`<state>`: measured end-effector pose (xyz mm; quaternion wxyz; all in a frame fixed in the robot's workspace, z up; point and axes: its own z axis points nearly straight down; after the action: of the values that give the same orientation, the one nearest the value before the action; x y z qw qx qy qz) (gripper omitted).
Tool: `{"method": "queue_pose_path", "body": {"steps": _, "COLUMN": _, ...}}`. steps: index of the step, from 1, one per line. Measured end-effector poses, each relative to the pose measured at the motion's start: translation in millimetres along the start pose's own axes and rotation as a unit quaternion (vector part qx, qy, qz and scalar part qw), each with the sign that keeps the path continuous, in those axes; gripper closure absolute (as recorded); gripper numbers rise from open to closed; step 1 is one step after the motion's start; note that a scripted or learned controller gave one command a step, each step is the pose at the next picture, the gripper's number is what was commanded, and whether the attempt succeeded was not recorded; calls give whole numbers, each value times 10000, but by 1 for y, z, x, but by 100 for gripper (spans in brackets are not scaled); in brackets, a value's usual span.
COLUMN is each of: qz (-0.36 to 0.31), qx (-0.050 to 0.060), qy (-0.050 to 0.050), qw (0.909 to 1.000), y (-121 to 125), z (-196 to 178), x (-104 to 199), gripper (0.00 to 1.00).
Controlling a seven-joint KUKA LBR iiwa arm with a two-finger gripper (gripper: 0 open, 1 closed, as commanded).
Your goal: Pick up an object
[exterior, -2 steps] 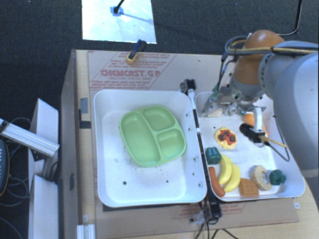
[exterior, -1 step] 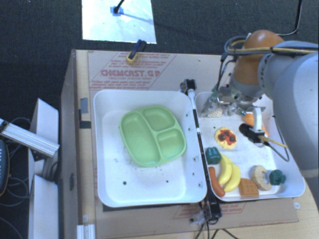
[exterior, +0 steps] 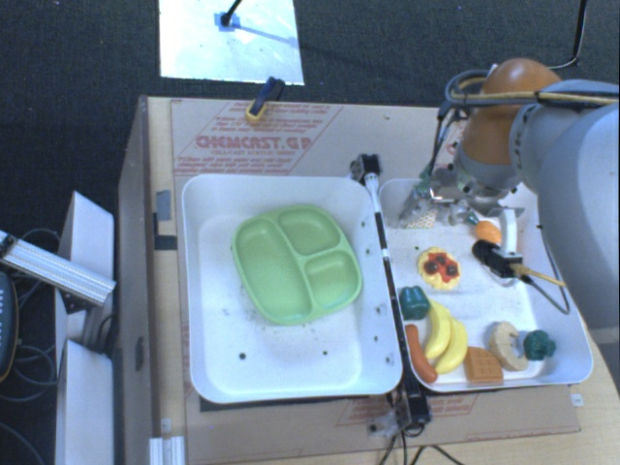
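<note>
My gripper [exterior: 433,200] hangs low over the back left corner of the right bin [exterior: 572,342], the arm coming in from the right. Just below it lies a pale speckled piece [exterior: 418,219]. Toy foods are spread through this bin: a small pizza [exterior: 441,267], an orange piece [exterior: 487,231], a green pepper [exterior: 414,302], a banana [exterior: 445,335], a red sausage [exterior: 419,353], a square cracker [exterior: 482,365], a beige ring [exterior: 505,343] and a dark green broccoli [exterior: 538,344]. Nothing shows between the gripper's tips.
The left bin [exterior: 208,356] holds a green divided plate [exterior: 295,263]. A black-and-white bar [exterior: 378,223] runs along the wall between the two bins. A yellow-and-black tool [exterior: 263,100] lies on the cardboard behind the bins.
</note>
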<state>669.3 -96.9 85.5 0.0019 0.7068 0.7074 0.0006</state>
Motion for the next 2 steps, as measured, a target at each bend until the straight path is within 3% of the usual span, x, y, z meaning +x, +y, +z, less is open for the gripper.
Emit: {"method": "queue_pose_path", "body": {"steps": 2, "qz": -16, "qx": 6, "qy": 1, "qw": 10000, "y": 0, "z": 1, "x": 12, "gripper": 0}}
